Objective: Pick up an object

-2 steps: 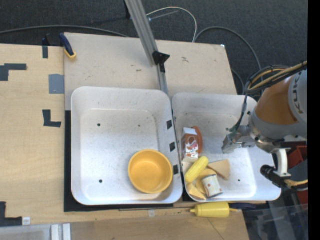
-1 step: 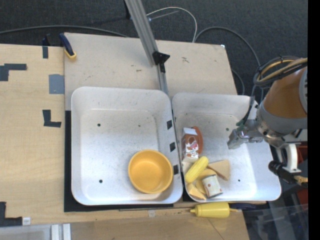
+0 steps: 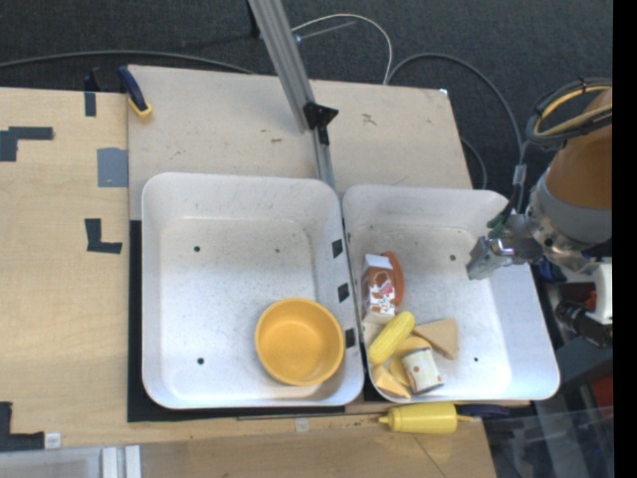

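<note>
Two shallow white speckled plastic bins (image 3: 169, 267), one smooth round yellow bowl (image 3: 299, 341) in left bin, one glossy yellow banana (image 3: 390, 337) among packets in right bin, metal pincer (image 3: 488, 255) above right rim, opening indiscernible

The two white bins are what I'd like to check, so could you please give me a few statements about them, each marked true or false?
1. The yellow bowl sits in the left bin. True.
2. The banana lies in the left bin. False: it lies in the right bin.
3. The end effector is over the right bin's right side. True.
4. The yellow bowl lies upside down. False: its opening faces up.
5. The mustard bottle lies inside the right bin. False: it lies outside, along that bin's near edge.
</note>
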`<state>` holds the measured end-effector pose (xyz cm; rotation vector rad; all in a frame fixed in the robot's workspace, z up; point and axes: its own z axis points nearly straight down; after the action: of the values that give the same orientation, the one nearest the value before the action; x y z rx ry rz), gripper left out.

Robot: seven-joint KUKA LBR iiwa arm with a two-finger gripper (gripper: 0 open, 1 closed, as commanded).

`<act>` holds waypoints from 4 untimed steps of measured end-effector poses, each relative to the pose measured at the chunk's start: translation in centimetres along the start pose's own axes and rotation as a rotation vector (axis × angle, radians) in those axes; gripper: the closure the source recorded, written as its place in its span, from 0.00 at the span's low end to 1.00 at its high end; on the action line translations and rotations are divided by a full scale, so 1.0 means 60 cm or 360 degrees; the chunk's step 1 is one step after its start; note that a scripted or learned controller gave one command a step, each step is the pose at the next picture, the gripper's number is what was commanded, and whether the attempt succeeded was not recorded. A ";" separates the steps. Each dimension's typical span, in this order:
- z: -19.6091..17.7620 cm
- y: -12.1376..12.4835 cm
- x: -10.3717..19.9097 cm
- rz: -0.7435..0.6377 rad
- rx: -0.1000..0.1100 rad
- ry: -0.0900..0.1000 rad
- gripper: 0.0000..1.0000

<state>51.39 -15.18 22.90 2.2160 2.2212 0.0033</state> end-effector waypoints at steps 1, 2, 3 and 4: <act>-0.046 0.001 0.000 0.0001 0.0004 0.0001 1.00; -0.047 0.050 0.080 -0.0007 0.0007 0.0005 1.00; -0.052 0.090 0.172 -0.0009 0.0008 0.0005 1.00; -0.026 0.117 0.265 -0.0007 0.0011 0.0003 1.00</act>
<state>58.37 0.77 24.44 2.2150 2.2305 -0.0022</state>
